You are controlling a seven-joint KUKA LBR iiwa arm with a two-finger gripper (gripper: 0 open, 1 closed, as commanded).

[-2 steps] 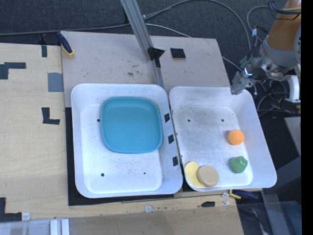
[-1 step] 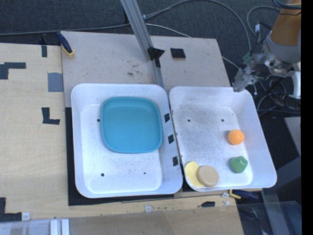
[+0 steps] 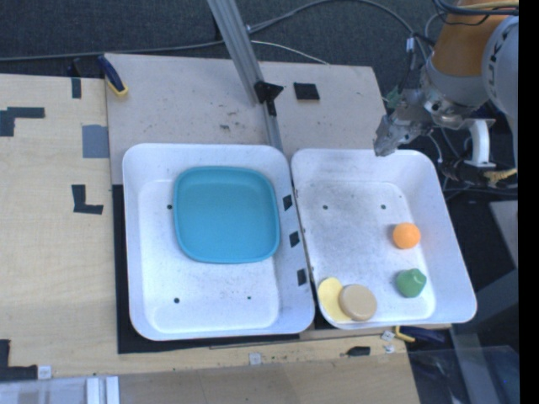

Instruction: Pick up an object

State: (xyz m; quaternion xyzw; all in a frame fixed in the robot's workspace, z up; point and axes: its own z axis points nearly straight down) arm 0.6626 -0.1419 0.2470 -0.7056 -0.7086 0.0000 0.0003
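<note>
Blue plate (image 3: pixel 226 214) — orange ball (image 3: pixel 406 236), green object (image 3: pixel 411 283), tan disc (image 3: pixel 358 301) — white bins (image 3: pixel 152 310).

The table (image 3: pixel 50 225) is a light wooden surface with a paler, speckled board (image 3: pixel 194 99) laid across its back half. Dark tape patches (image 3: pixel 84 198) dot the wood on the left, and a small black square (image 3: pixel 306 92) sits on the board. A blue-and-yellow clamp (image 3: pixel 113 76) grips the board's back left corner. A grey metal post (image 3: pixel 244 53) rises at a slant from the board, just behind the gap between the bins. Two shallow white bins rest side by side, touching: the left bin (image 3: pixel 152 310) lies over a black mat (image 3: pixel 120 343) that shows along its left and front edges, and the right bin (image 3: pixel 354 175) sits beside it, its front right corner reaching past the table edge.
</note>
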